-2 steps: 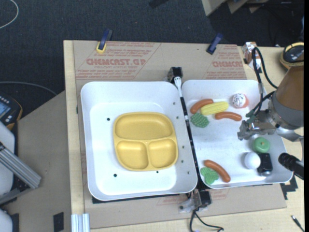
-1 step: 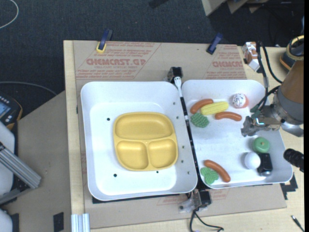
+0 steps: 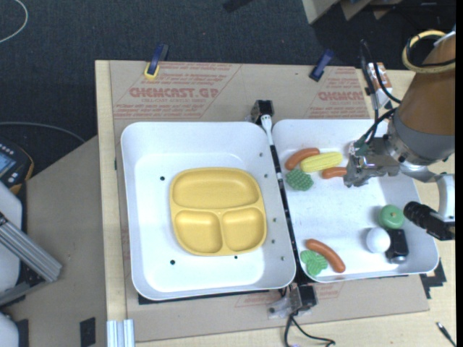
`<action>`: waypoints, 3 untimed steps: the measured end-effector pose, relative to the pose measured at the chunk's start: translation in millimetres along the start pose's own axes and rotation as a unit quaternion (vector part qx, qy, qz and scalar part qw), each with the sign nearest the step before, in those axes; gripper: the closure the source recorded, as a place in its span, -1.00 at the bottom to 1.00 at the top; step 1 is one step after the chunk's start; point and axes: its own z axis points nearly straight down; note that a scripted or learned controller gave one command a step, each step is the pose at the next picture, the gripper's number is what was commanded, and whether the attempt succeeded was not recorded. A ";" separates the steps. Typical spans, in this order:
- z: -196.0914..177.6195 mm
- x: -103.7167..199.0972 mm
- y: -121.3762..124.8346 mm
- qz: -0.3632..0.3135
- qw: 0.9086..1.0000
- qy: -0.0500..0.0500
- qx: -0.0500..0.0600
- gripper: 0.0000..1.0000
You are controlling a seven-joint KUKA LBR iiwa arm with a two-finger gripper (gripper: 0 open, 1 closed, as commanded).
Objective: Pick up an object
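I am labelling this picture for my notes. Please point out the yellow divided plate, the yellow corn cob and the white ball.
yellow divided plate [image 3: 215,191]: camera view, large upper compartment.
yellow corn cob [image 3: 320,163]: camera view, its middle.
white ball [image 3: 377,240]: camera view, its top.

The arm [image 3: 427,114] is a thick rounded column — its upper stretch a warm orange-brown, seemingly the orange band seen close under the camera, and below it a broad collar of smooth light grey. A yellow ring [image 3: 427,49] curves over the top of the orange part. Thin dark cables [image 3: 376,100] run along the arm's side, past a small strip with red and white marks. Under the grey collar sits the gripper [image 3: 356,176] — a compact cluster of dull grey metal blocks with dark recesses, its finer details too blurred to make out.
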 end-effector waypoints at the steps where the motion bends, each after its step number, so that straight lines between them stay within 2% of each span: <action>1: 13.3 36.6 34.2 0.000 1.000 0.000 0.000 1.00; 2: 1.4 79.6 74.8 -0.001 1.000 0.001 -0.001 1.00; 3: 11.0 107.5 94.6 0.000 1.000 0.000 0.000 1.00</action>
